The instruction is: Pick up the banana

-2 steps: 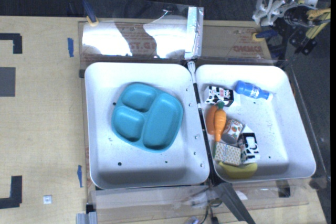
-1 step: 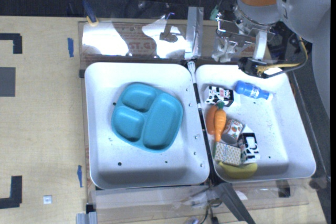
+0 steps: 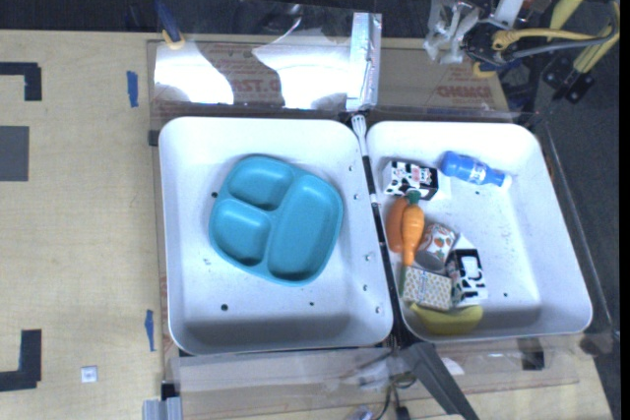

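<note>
Though half-hidden under packets [image 3: 430,287], banana [image 3: 448,318] lies at right bin [image 3: 532,241] front; fingers [image 3: 443,39] state unclear.

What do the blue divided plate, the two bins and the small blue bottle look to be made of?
Blue divided plate: likely moulded plastic, satin, with soft highlights and rounded compartment ridges. Left bin and right bin: probably thin formed plastic, glossy white, with rolled rims and glare. Blue bottle: seemingly plastic with a pale label; too small to be sure.
</note>
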Robot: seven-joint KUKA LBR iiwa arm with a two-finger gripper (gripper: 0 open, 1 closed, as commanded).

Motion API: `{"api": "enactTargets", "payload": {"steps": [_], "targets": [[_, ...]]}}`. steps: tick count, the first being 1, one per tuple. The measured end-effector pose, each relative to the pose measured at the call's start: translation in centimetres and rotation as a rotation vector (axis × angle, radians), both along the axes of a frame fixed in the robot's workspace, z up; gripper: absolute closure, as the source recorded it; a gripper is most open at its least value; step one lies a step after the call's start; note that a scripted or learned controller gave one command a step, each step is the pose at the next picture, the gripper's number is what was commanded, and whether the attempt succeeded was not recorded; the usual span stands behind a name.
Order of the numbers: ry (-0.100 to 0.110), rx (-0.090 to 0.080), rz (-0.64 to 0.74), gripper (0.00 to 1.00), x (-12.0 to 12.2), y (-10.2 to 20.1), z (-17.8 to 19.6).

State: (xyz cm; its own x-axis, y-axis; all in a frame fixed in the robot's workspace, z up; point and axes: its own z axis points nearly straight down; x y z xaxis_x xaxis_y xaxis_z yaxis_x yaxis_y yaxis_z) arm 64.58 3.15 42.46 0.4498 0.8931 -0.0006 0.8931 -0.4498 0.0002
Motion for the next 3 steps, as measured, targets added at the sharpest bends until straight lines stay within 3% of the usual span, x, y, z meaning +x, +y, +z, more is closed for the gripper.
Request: {"api": "enactTargets", "payload": {"steps": [1,3], "targets": [[-0.002,0.0,-0.048,1.0,1.9,0.0,1.0],[-0.002,0.001,-0.149,1.0,1.4,11.8,1.0]]}}
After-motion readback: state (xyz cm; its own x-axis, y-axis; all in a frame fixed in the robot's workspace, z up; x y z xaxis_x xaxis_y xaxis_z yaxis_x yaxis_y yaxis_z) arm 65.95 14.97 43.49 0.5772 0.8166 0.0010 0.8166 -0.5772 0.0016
